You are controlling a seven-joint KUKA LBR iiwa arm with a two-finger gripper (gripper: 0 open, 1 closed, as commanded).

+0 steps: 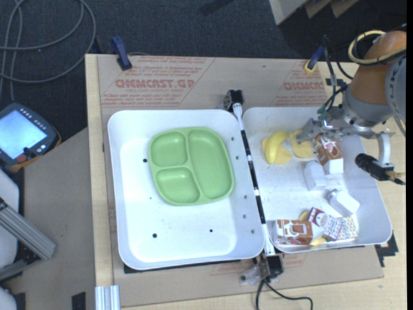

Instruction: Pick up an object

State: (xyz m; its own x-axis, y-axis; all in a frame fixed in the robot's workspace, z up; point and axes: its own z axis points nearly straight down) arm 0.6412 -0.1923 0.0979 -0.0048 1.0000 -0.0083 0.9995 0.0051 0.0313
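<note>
The gripper (pixel 326 134) is seen low over the back of the right bin (pixel 381 228), directly above a small brown-and-white carton (pixel 330 154); whether anything is clamped cannot be told. The carton appears to be the likeliest target, and a clean pick would be helped if the descent were centred on it and closure made across its narrow sides. Just to the left, a yellow banana-shaped toy (pixel 276 148) and a flatter yellow piece (pixel 301 146) lie close enough to be nudged. Two white blocks (pixel 315 175) (pixel 342 201) are set nearer the front, and printed packets (pixel 313 228) are crowded against the front wall. A green divided plate (pixel 191 165) rests in the left bin (pixel 129 192), well apart.
</note>
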